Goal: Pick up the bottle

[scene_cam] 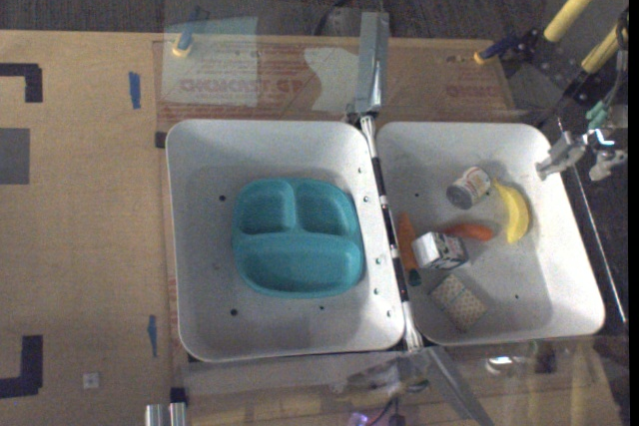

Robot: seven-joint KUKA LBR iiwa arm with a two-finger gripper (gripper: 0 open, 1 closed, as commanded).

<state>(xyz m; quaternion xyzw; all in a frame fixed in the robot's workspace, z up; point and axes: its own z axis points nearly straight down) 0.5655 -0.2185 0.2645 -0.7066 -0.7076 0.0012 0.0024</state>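
The bottle (468,187) is a small whitish one with a red label, lying on its side in the upper middle of the right bin (569,304). A yellow banana (514,213) lies just to its right. My gripper (579,162) hovers over the right bin's upper right rim, well to the right of the bottle and apart from it. It is open, with nothing between its fingers.
In the right bin, below the bottle, lie an orange carrot (471,231), a small grey box (439,249), an orange stick (406,240) by the divider and a speckled block (458,300). The left bin (200,314) holds a teal divided plate (297,236).
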